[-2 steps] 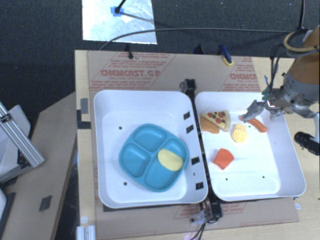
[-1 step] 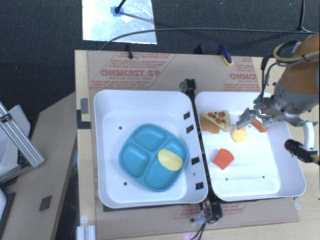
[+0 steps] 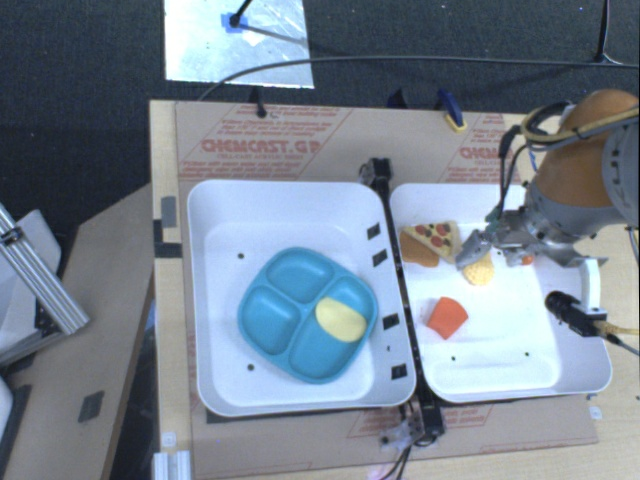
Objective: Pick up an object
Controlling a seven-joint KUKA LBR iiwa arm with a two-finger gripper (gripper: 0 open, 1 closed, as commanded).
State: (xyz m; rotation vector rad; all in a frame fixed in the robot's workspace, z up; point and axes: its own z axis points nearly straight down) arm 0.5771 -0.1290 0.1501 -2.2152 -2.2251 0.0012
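In the right bin (image 3: 520, 373), a pizza slice toy (image 3: 436, 235) lies on a tan bun-shaped piece (image 3: 420, 252) at the upper left. A small pale yellow piece (image 3: 480, 271) rests just right of them. An orange-red block (image 3: 447, 316) sits lower, near the bin's middle. My gripper (image 3: 476, 252) hangs low right over the top of the yellow piece, beside the pizza slice. The grey arm with its orange band (image 3: 580, 168) comes in from the right.
The left bin (image 3: 220, 268) holds a blue divided plate (image 3: 275, 318) with a yellow oval piece (image 3: 341, 320) in its right compartment. A black divider (image 3: 395, 288) runs between the bins. A black cable part (image 3: 575, 313) hangs over the right bin's right side.
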